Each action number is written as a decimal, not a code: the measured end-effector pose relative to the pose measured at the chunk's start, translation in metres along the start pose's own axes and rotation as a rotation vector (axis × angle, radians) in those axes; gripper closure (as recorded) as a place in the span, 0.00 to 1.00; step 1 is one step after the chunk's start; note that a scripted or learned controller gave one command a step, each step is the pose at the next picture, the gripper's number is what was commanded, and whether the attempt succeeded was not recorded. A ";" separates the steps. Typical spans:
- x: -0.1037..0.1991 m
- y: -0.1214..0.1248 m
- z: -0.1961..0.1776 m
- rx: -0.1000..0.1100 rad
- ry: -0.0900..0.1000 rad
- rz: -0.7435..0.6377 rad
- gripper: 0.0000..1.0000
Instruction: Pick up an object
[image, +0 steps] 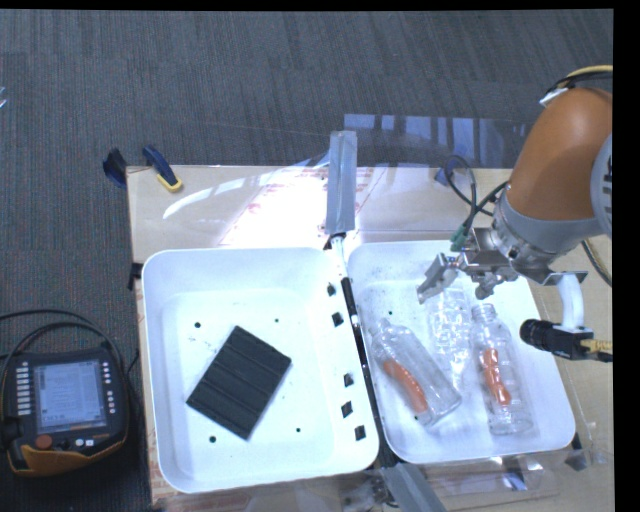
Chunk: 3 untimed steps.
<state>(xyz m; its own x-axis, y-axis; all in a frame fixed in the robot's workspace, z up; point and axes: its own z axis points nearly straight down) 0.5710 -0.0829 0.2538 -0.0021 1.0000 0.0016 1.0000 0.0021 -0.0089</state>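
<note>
Two white bins (170, 290), smooth, glossy plastic. Black ribbed pad (240, 381), matt, probably rubber or foam. Two clear plastic bottles (415, 372), glossy and transparent, each enclosing an orange item. Crumpled clear plastic wrap (450, 322), shiny. Gripper (462, 277), bare grey metal. Bench (250, 205), pale wood with glare. Floor (200, 80), grey, rough carpet.
</note>
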 end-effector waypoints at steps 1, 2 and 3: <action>-0.001 0.000 -0.006 0.006 0.002 0.003 1.00; -0.001 0.000 -0.006 0.006 0.001 0.002 0.00; -0.005 0.007 0.046 0.001 0.001 0.180 0.00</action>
<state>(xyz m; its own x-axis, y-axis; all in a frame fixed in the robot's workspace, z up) 0.5777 -0.0880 0.2080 0.1775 0.9841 0.0008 0.9841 -0.1775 -0.0100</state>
